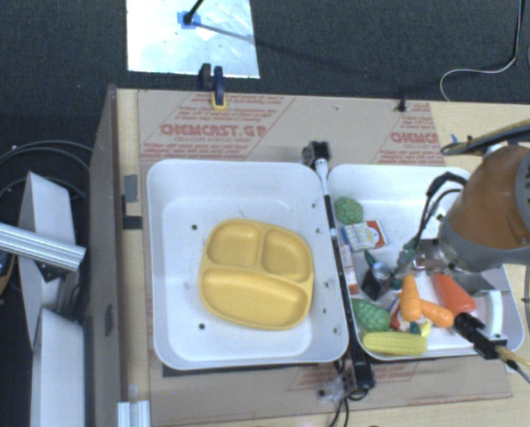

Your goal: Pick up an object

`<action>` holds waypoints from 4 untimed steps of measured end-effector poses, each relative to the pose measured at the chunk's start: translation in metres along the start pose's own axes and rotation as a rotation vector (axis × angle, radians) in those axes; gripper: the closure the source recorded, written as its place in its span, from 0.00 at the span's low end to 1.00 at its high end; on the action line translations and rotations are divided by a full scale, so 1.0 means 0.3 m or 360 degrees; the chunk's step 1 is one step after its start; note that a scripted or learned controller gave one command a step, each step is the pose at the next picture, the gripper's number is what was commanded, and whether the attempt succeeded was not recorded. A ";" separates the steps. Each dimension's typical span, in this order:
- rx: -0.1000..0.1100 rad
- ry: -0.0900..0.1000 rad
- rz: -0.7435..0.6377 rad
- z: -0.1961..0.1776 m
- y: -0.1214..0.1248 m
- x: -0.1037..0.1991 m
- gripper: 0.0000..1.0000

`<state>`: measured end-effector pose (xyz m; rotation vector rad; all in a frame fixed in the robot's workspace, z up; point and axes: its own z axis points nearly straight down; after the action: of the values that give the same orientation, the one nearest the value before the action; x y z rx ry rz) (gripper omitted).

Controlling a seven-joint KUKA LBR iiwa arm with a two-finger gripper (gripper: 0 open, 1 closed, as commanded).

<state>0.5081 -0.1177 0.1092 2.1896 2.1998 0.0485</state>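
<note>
Where the grey arm (505, 212) with its orange band reaches in from the right, end effector (409, 263) down low inside right bin (425, 181), near its centre. Finger state: cannot tell, hidden by the wrist and clutter. Nothing seen clamped between them.

Just below and touching or nearly touching the end effector: an orange carrot (411, 298), upright-ish. Beside it to the right, a second orange carrot piece (437, 313) and a red-orange piece (453, 294). Left of the end effector, close by: a dark small item (374, 278), identity unclear. Further left and up: one white-and-red carton (363, 236), one green leafy lump (349, 210) near the bin's upper left. At the bottom edge: one yellow corn cob (394, 343) lying flat, one green vegetable (370, 314) just above it.

Left bin (172, 238): one yellow divided tray (256, 274), three compartments, lying roughly central.

Bins counted: two, side by side on the tabletop (247, 123), touching along the middle divider.
</note>
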 end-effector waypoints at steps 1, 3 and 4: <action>0.0071 0.0009 0.0000 -0.247 0.169 0.211 1.00; 0.0075 0.0006 0.0006 0.091 0.154 0.064 0.00; 0.0077 0.0007 0.0006 0.088 0.074 0.040 0.00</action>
<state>0.5315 -0.1056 0.0840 2.2206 2.2222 0.0000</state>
